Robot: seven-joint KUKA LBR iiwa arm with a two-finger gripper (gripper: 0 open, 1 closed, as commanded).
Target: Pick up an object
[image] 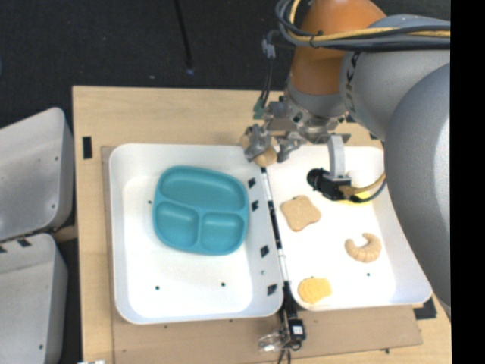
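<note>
At the far left of the frame, grey-white panels (30, 196) lie off the bench, apart from the wooden bench top (91, 226), whose bare strip runs down the left side of the bins. The left bin (125, 279) takes up the middle-left of the frame; a teal divided plate (201, 209) sits in its upper centre, with white floor open all round it — a broad band below toward the bin's lower rim, narrower margins at the left and top. The plate's right edge comes close to the wall the two bins share.

At the top of that shared wall, just above centre frame, the gripper (265, 152) hangs with a small tan, rounded object (264, 158) between its fingers; it is closed on that piece, right over the bins' upper rims. The grey arm with its orange band (333, 29) fills the upper right.

In the right bin (402, 279), a toast-shaped piece (301, 213) lies near the dividing wall, a round biscuit-like piece (314, 289) lies near the lower rim, and a croissant-shaped piece (364, 248) sits between them further right. These three are well apart from one another — open white floor separates them. A black fitting with yellow cable (333, 184) hangs over the bin's upper part.
</note>
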